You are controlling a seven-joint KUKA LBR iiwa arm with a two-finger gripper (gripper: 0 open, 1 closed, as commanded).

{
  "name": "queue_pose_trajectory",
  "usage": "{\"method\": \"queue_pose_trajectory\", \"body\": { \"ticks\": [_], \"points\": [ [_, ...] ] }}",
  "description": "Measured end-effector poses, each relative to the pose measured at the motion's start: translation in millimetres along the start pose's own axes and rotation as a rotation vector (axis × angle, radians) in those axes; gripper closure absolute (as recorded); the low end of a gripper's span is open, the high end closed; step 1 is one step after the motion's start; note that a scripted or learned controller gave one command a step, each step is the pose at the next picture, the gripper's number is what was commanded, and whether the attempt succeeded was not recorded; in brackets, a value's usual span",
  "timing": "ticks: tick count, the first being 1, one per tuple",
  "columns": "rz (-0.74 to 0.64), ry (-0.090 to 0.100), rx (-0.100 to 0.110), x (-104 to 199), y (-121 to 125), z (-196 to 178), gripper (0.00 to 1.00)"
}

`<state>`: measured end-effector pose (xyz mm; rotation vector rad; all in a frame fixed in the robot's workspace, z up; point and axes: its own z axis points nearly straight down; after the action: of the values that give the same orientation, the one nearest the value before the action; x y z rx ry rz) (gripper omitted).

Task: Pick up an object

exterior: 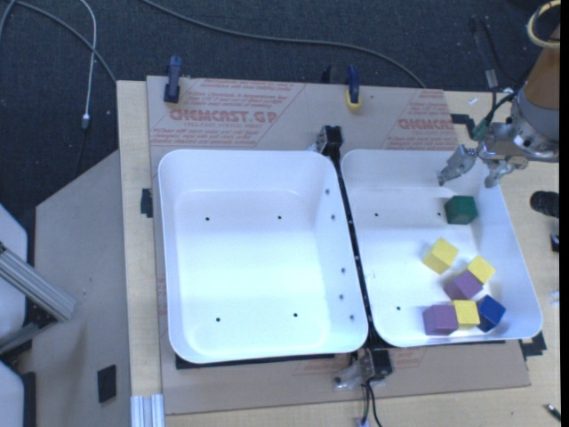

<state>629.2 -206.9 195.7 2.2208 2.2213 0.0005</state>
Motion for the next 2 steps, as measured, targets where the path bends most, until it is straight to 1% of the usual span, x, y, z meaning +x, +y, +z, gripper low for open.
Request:
{"method": "queue_pose_trajectory", "body": {
  "ticks": [1,2],
  "points": [
    [0.002,0.003,0.011,-2.4,-41.6,113.5,0.00],
    [0.001,0.001,0.002,10.3,-92.8,107.7,0.00]
  ]
}}
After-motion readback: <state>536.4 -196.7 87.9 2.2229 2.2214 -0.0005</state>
